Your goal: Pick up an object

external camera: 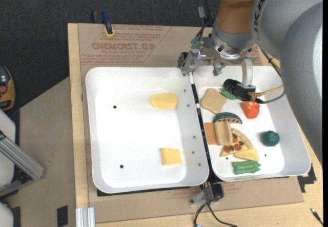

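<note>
Two shallow white bins side by side on a brown cardboard sheet [128,41], long rims touching down the middle. Left bin [128,128] mostly bare floor, with wide open room around a pale yellow oval slab [164,101] toward the far end and a yellow square block [171,156] toward the front, both well apart and off the walls. Right bin [289,118] crowded in its left half, barer along the right wall.

Gripper [231,69] above the right bin's far edge, near the shared rim. Cannot tell whether spread or closed, nor whether anything is in its hold.

Nearest below it, a tan toast-shaped slice [213,102], lying flat close to the shared rim, with a red chunky piece [250,109] to its right. Further forward, a tight cluster: dark green arc [227,117], tan bun-like piece [223,131] touching an orange flat strip [209,131], pizza-wedge slice [237,143], yellow wedge [248,155], green pod [246,167] near the front rim. Dark green knobbly ball [270,138] alone, apart from the cluster, room on all sides.
</note>
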`<state>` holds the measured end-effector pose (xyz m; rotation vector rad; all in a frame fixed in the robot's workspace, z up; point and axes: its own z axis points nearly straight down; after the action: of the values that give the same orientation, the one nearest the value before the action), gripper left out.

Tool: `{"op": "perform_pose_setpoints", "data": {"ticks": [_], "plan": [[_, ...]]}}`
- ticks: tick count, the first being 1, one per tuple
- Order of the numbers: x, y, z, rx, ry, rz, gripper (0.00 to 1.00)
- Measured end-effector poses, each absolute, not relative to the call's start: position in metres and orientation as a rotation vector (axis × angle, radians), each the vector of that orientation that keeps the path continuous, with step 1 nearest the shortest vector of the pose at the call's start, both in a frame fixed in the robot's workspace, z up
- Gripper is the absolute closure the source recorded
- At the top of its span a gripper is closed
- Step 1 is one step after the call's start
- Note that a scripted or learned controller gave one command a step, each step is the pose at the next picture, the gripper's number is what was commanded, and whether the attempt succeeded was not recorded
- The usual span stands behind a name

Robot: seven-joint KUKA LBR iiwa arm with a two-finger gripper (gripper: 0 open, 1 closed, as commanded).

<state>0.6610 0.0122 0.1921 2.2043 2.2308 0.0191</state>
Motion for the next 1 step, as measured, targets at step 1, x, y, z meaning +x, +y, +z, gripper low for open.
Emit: {"op": "perform_pose_setpoints", "data": {"ticks": [1], "plan": [[0.6593,0.0042,0.1961,2.217,2.221,0.004,1.0]]}}
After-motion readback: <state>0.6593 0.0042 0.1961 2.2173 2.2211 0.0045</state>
